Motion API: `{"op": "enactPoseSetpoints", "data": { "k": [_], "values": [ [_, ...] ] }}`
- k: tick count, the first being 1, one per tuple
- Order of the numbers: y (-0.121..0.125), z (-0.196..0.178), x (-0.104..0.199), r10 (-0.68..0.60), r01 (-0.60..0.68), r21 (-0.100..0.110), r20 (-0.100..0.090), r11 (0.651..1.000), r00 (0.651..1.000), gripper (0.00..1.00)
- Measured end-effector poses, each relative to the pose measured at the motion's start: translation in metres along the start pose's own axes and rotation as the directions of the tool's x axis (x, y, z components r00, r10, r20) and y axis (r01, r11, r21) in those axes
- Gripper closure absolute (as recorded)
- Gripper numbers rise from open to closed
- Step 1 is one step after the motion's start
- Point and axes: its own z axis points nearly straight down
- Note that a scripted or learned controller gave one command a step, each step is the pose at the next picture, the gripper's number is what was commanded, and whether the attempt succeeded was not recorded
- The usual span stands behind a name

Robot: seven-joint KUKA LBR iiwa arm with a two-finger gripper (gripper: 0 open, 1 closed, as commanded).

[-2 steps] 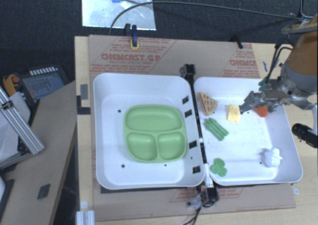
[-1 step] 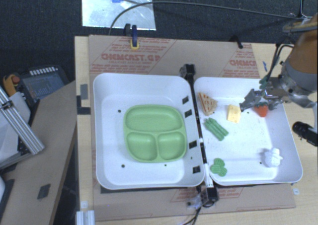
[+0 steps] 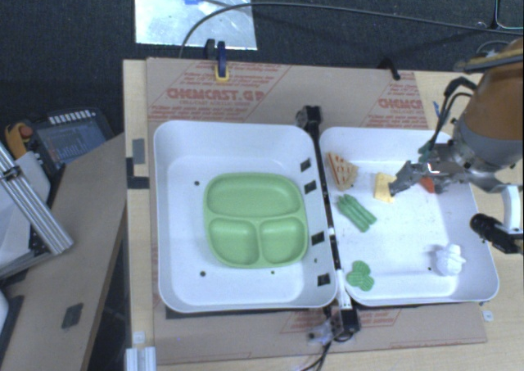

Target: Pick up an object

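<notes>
White plastic is forming two bins on the worktop: the left bin (image 3: 176,197) is carrying one green divided tray (image 3: 255,219). The right bin (image 3: 409,238) is carrying one yellow block (image 3: 383,187), one waffle-like wedge (image 3: 342,170), one green ridged piece (image 3: 356,211), one green leaf shape (image 3: 359,276) and one white crumpled lump (image 3: 448,260). The gripper (image 3: 403,181) is hovering at the yellow block near the bin's far edge, with its fingers just beside it and nothing visibly between them; how far apart they are standing I cannot tell.

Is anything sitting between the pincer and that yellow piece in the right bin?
Nothing visible does. The pincer sits right beside the yellow piece, on its right; the green beans and waffle wedge lie on the far side.
</notes>
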Motion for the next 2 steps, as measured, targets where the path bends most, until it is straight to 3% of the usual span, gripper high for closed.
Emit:
{"op": "enactPoseSetpoints", "data": {
  "k": [2],
  "values": [
    [0.010, 0.116, -0.001, 0.001, -0.001, 0.000, 0.000, 1.000, 1.000, 0.00]
  ]
}}
